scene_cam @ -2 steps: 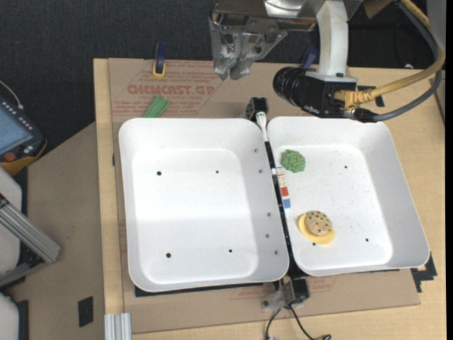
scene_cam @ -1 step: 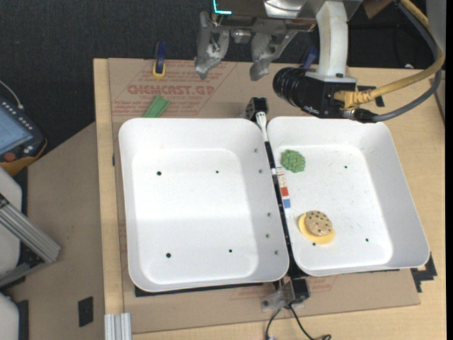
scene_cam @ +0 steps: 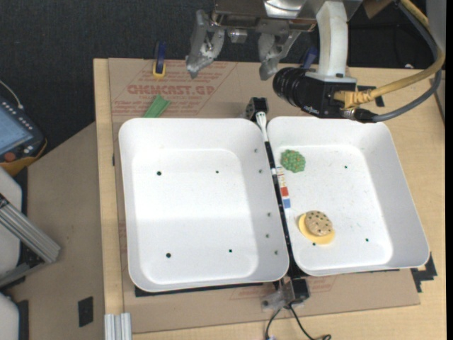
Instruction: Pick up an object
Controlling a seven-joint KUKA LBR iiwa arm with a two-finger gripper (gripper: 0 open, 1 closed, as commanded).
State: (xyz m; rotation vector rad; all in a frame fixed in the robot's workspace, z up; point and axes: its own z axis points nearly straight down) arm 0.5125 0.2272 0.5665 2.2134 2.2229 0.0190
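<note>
My gripper (scene_cam: 232, 57) hangs high above the back edge of the bench, its two fingers (scene_cam: 203, 50) spread apart with nothing between them. In the right bin (scene_cam: 386, 168) lies a green bumpy lump (scene_cam: 293, 161) near the back left corner. A round yellow cookie with dark chips (scene_cam: 316, 226) lies toward the front of the same bin. A white marker with red and blue bands (scene_cam: 275, 167) rests along the seam between the two bins. The gripper is well behind and above all of these.
The left bin (scene_cam: 134, 190) stands beside the right one on a brown cardboard sheet (scene_cam: 120, 83). A small green strip (scene_cam: 156, 106) and a blue-yellow clip (scene_cam: 160, 64) lie on the cardboard behind the left bin. A yellow cable runs off to the right.
</note>
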